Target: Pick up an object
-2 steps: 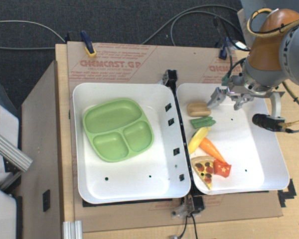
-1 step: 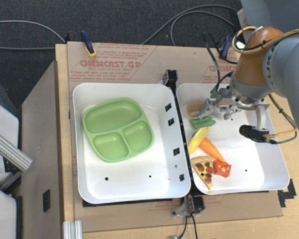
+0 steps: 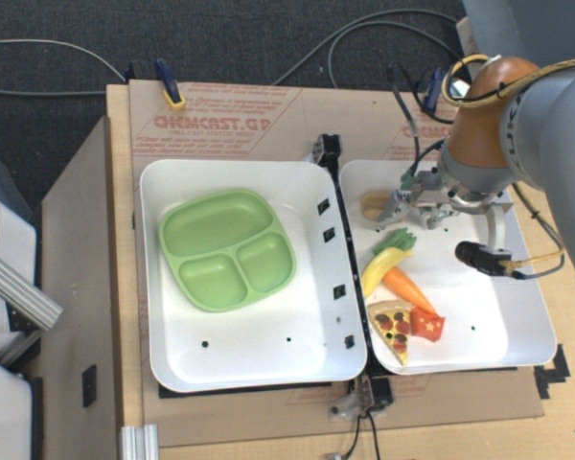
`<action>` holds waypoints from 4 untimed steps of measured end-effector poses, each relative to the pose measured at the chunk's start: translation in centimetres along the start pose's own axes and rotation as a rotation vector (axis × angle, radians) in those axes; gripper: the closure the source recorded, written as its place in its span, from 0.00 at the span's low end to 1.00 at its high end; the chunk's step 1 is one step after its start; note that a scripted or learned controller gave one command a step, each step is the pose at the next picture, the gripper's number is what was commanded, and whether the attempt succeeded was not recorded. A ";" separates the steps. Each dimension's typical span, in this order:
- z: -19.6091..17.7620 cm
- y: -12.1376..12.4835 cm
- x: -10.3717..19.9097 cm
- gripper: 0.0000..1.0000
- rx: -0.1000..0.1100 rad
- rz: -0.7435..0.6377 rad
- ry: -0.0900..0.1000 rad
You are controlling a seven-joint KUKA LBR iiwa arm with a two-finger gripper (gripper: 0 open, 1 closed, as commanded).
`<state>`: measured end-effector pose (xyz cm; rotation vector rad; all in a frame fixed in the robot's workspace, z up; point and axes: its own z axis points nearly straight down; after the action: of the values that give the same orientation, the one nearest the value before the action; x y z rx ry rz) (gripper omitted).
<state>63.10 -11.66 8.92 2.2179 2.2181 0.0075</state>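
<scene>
Over right bin [image 3: 517,338], pincer [image 3: 409,209] state unclear, above banana [image 3: 383,266], carrot [image 3: 409,288], pizza slice [image 3: 393,326]

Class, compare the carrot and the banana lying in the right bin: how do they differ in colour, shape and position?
The carrot is orange and straight, tapering to a point; the banana is yellow and curved. The banana lies nearer the divider between the bins, the carrot further right, reaching toward the pizza slice. Both lie flat, close together, and are elongated toy foods.
</scene>
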 end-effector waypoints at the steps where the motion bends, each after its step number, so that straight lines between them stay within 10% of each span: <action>1: -0.8 -0.2 0.1 1.00 0.006 -0.001 0.001; 4: -14.3 0.4 -0.1 1.00 0.001 -0.002 -0.001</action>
<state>63.40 -11.73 23.20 2.2162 2.2203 0.0053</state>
